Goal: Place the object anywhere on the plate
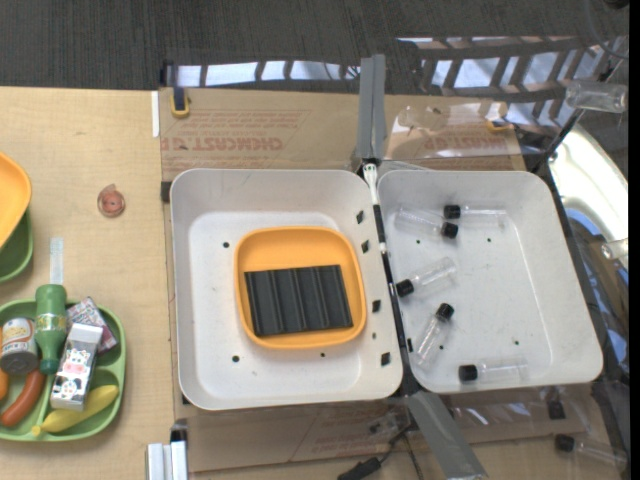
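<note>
5 clear vials [428, 274] lie loose in the right bin [560, 298], apart for picking; the orange plate [300, 244] waits beside; jaws' state: cannot tell.

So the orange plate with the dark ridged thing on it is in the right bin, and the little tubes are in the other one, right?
Not quite. The camera view shows the orange plate, with the dark ridged thing on it, in the left bin. The little tubes are in the other one, the right bin.
</note>
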